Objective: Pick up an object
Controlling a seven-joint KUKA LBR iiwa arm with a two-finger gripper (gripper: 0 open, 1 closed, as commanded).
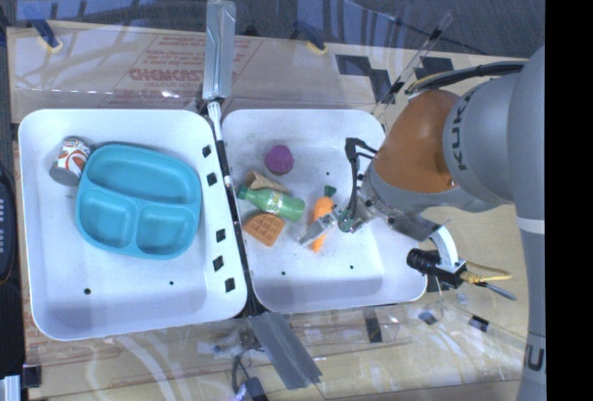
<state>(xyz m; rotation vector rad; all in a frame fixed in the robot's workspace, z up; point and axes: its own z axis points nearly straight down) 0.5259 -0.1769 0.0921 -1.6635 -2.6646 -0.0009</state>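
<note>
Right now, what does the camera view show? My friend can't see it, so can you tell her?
A grey robot arm reaches its gripper into the right bin, beside an orange carrot, a green bottle, a waffle and a purple ball. The left bin holds a blue tray.

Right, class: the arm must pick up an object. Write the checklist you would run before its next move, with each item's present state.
1. Claw is over the right bin: ok.
2. Something lies near the claw: ok, the orange carrot is just beside it.
3. Carrot is between the fingers: cannot tell.
4. Neighbours crowd the carrot: not ok, the green bottle and waffle lie close by.
5. Purple ball lies apart from the others: ok.
6. Blue tray sits in the left bin, away from the claw: ok.
</note>
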